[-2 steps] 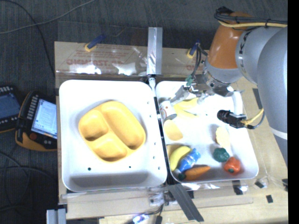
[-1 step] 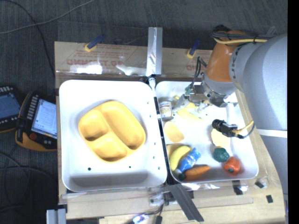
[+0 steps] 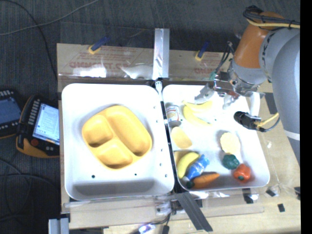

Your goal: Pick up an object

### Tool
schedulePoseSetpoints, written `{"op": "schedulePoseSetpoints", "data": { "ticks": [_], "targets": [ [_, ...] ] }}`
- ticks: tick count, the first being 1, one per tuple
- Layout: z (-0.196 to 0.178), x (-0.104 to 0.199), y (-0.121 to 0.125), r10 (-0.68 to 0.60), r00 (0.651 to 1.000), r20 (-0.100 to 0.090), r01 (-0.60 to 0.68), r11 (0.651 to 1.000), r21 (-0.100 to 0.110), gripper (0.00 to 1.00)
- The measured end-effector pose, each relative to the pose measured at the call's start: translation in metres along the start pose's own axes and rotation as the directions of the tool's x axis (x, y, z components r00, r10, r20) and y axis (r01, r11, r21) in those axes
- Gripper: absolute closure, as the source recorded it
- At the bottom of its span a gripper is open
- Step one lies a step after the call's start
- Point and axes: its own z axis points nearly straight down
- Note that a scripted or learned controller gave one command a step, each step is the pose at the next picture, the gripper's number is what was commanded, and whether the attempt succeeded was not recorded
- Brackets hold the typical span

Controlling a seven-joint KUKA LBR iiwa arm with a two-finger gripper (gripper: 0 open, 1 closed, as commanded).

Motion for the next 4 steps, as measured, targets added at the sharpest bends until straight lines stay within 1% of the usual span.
{"op": "schedulePoseSetpoints", "data": {
  "ticks": [1, 2, 3, 4],
  "targets": [
    [0.086, 0.004, -0.005, -0.137, 0.991, 0.001, 0.137, 0.991, -0.013, 0.0],
    [0.045, -0.012, 0.032, 0.138, 0.99, 0.0, -0.138, 0.99, -0.001, 0.0],
    [0.086, 0.002, -0.017, -0.063, 0.998, 0.001, 0.063, 0.998, -0.012, 0.0],
    [0.077, 0.003, -0.016, -0.067, 0.998, -0.003, 0.067, 0.998, -0.012, 1.0]
  ]
}}
